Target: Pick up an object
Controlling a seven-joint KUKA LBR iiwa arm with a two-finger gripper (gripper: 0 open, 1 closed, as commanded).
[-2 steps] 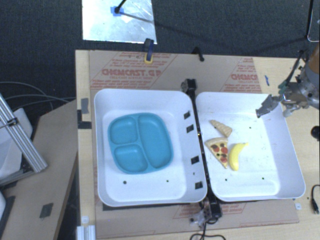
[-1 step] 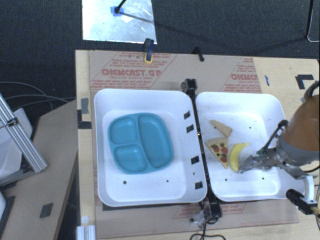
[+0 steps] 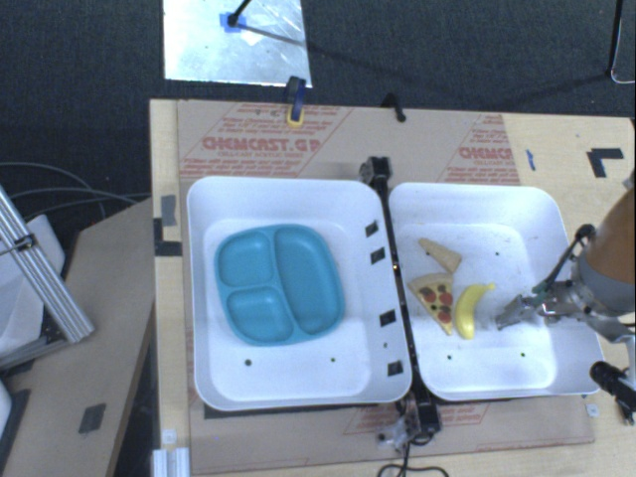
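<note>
While the gripper (image 3: 509, 313) hovers just at three o'clock of the toy banana (image 3: 469, 307), jaw state unclear, the approach step needs a closer reach.

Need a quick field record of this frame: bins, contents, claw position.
left bin: blue divided plate
right bin: pizza slice toy, yellow banana, tan wedge piece
claw: low over right bin, just right of the banana, nothing seen between its fingers
arm: enters from the right edge
</note>
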